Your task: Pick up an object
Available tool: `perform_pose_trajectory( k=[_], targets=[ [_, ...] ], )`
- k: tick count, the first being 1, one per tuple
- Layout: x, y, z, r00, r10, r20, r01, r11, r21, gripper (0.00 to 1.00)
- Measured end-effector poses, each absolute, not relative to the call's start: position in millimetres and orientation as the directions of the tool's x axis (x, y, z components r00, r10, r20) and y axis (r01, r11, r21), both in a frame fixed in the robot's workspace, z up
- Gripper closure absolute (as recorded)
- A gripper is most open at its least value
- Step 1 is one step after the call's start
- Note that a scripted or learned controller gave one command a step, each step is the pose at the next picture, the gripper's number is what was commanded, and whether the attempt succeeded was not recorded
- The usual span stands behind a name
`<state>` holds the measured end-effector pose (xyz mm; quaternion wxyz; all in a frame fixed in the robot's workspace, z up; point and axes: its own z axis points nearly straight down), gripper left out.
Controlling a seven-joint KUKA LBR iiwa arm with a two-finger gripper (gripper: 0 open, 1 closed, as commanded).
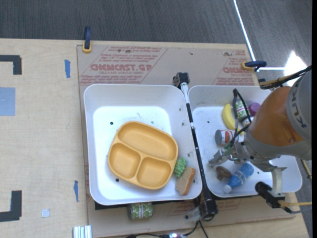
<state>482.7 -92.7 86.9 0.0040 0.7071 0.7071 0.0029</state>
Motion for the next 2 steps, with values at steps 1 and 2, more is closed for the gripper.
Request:
perform_pose_trajectory(
  k=[1,2],
  targets=[
    [482.6,-92.4,86.9,0.001,1.000,-0.002,1.000,-0.001,0.010,0.00],
    [482.5,-93.3,86.9,-0.001,1.000,-0.001,1.000,0.001,0.010,0.00]
  ],
)
